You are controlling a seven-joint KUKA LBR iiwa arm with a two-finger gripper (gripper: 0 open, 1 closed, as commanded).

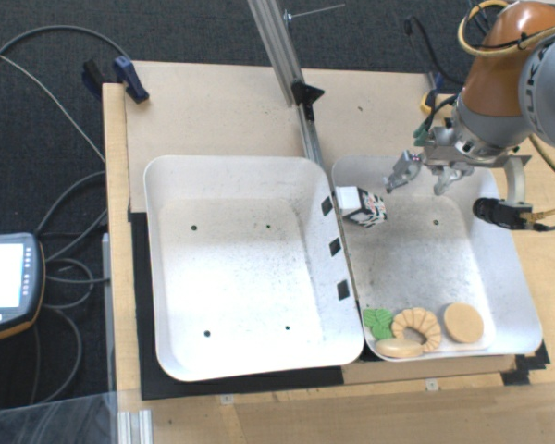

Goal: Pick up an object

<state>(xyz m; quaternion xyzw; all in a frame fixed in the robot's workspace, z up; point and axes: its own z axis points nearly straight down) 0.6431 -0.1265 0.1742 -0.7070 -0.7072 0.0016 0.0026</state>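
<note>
My gripper [423,178] hangs over the far part of the right bin [499,276], its two fingers spread apart with nothing between them. A small white box with black speckles [360,206] lies near the bin's far left corner, left of and slightly below the gripper. Along the bin's near edge sit a green leafy piece [378,322], a tan ridged ring-shaped pastry [417,326], a pale oblong piece [399,348] and a round tan biscuit [463,323].
The left bin [231,266] lies beside the right one, with small dark marks on its floor. A slanted metal rail [287,58] runs from the top down to the divide between the bins. A blue-handled clamp [128,77] sits at the bench's far left corner.
</note>
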